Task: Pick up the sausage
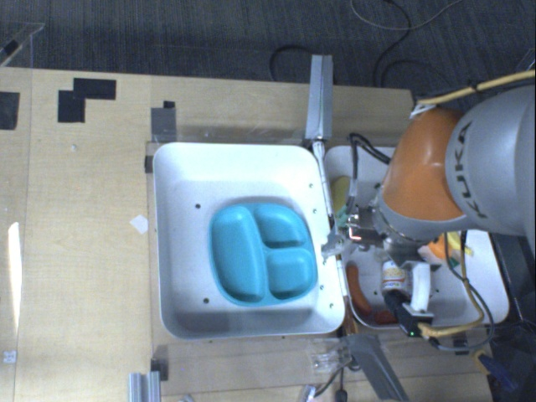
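The sausage [358, 293] is a dark red-brown curved piece lying in the right bin's [500, 300] front left corner, partly hidden by the wrist. My gripper [350, 234] hangs low over the left side of that bin, just behind and above the sausage, close to the wall between the two bins. The big grey and orange arm covers most of the right bin.
The left bin [180, 224] holds a blue divided plate [260, 251] in its middle. In the right bin a yellow-green item [339, 193] lies behind the gripper, and an orange and yellow item [444, 246] peeks out under the arm.
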`<move>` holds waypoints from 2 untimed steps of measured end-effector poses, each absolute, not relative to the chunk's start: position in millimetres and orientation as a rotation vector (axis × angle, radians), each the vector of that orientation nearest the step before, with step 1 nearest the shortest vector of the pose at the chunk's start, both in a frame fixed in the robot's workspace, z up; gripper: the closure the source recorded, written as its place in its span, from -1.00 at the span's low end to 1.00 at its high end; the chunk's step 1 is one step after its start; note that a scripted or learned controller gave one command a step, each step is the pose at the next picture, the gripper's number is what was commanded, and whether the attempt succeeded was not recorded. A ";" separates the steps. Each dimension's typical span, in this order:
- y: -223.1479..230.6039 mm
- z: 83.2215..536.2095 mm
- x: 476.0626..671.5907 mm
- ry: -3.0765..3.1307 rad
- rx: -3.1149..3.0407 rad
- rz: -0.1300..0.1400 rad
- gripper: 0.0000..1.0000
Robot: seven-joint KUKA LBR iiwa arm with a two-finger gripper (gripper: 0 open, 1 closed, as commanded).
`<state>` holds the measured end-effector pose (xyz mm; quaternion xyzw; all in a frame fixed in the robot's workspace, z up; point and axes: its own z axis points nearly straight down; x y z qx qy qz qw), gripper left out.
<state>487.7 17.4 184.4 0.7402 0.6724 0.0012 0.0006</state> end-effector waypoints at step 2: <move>-50.0 133.8 487.8 2.117 2.318 0.005 -1.00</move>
